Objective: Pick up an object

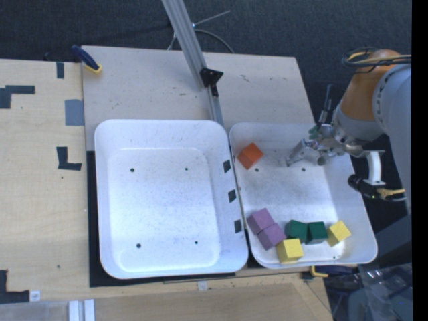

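Camera view: pincer (299,154) low over right bin (314,196), finger state impossible to tell, well apart from orange block (251,156) lying near bin's far left corner.

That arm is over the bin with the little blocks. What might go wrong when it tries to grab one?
Two likely snags. The purple blocks, green blocks and yellow blocks crowd together at the right bin's near edge, so the gripper may nudge neighbours or close on none. The orange block sits alone but near the bin wall, which might hinder the approach.
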Tool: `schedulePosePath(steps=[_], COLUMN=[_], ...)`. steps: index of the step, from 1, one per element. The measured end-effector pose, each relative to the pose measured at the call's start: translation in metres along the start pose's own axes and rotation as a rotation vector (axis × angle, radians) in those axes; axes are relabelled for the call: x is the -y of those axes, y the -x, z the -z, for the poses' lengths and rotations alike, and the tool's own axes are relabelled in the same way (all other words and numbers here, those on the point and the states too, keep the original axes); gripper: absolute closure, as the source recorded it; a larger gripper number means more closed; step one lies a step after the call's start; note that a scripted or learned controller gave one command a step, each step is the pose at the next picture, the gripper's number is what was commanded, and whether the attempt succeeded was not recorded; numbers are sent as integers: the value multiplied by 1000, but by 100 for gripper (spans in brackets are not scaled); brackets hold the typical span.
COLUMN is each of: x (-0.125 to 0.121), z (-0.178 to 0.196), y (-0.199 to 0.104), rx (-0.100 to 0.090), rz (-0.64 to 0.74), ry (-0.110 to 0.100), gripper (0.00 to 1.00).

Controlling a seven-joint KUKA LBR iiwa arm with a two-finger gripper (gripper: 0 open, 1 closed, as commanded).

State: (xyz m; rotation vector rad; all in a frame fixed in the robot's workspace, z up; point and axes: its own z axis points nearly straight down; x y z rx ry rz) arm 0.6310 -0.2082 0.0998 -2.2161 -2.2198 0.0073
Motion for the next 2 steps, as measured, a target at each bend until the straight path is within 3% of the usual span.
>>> schedulePosePath(steps=[2], x=[-17], z=[103], y=[-14], rx=[2], rz=[2], ry=[13], gripper=[0])
